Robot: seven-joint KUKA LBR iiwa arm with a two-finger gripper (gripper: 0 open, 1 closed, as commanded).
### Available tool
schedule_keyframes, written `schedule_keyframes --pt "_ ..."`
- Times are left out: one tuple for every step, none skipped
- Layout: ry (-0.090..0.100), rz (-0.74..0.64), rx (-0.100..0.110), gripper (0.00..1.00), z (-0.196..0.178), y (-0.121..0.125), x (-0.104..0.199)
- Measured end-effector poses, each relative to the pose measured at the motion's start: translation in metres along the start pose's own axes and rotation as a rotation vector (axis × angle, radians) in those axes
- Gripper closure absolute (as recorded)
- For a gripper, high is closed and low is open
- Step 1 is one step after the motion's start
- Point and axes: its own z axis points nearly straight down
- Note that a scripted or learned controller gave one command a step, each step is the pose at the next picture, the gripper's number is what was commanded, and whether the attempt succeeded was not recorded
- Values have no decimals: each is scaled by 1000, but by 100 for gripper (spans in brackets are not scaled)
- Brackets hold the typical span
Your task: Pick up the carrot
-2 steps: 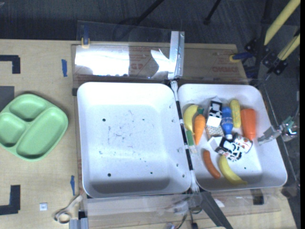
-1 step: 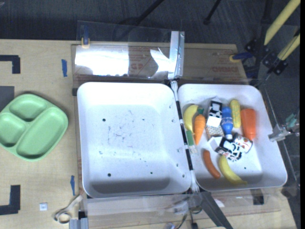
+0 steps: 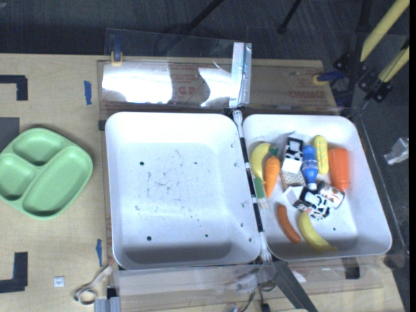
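Observation:
The carrot (image 3: pixel 272 176) is a short orange tapered piece with a green tip at its far end. It lies in the right white bin (image 3: pixel 370 226), near that bin's left wall and next to a yellow banana (image 3: pixel 259 158). A thicker orange piece (image 3: pixel 338 168) lies by the bin's right side. A small red-orange piece (image 3: pixel 288 223) lies nearer the front.
The right bin also holds a second banana (image 3: pixel 314 233), a blue bottle (image 3: pixel 309 163), a white block (image 3: pixel 291 169) and a black-and-white toy (image 3: pixel 318 202), all packed close. The left bin (image 3: pixel 172 239) sits beside it. A green divided plate (image 3: pixel 45 171) lies at far left.

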Motion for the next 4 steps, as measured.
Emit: schedule_keyframes --pt "-1 -143 -1 100 -75 66 -17" --pt "-2 -215 -1 100 -112 158 -39" --pt "-2 -582 -2 100 -112 159 -38" --pt "-2 -846 -2 100 -113 152 -35"
